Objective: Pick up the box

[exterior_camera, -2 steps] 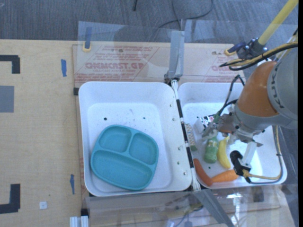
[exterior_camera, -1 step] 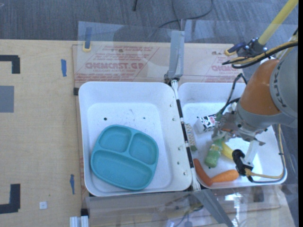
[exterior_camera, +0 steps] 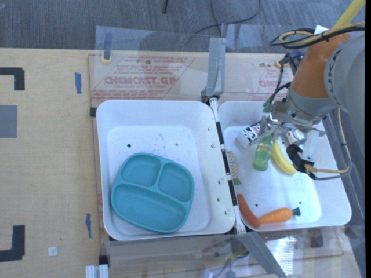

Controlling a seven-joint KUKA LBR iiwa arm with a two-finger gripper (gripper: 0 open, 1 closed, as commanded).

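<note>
In the right bin (exterior_camera: 330, 210), the hand (exterior_camera: 272, 126) hangs just beside the box (exterior_camera: 250, 134), ready to grab; I cannot tell its grip.

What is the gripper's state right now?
Gripper: cannot be told; it hangs over the right bin, above the box and bottle.

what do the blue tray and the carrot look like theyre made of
Tray: probably moulded plastic, matte teal, with smooth rounded compartments in one even colour. Carrot: looks like a toy in plastic or rubber, uniform bright orange with a slight sheen and a small green tip; the view can't settle which.
</note>
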